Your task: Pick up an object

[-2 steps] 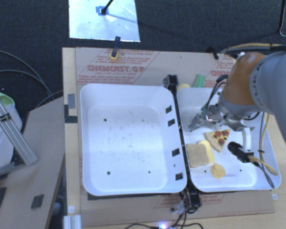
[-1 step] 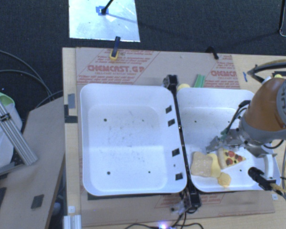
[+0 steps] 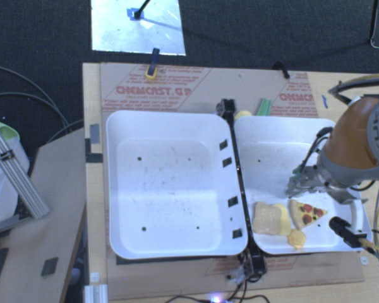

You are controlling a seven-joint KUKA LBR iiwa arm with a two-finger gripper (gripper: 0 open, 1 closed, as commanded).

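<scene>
Arm [image 3: 357, 141] enters from 3 o'clock, bent down into right bin [image 3: 271, 137]; jaws [image 3: 300, 185] state unclear, just above pizza slice [image 3: 307, 213].

- White bins: two, the left bin [image 3: 170, 188] and the right bin [image 3: 271, 147] side by side
- Pizza slice [image 3: 307, 213]: one, near front edge of right bin
- Pale bread-like piece [image 3: 270, 219]: one, same front edge
- Small yellow round piece [image 3: 296, 238]: one, front edge

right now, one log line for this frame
arm: over right bin | gripper: above pizza slice | nearby: beige toy
</scene>
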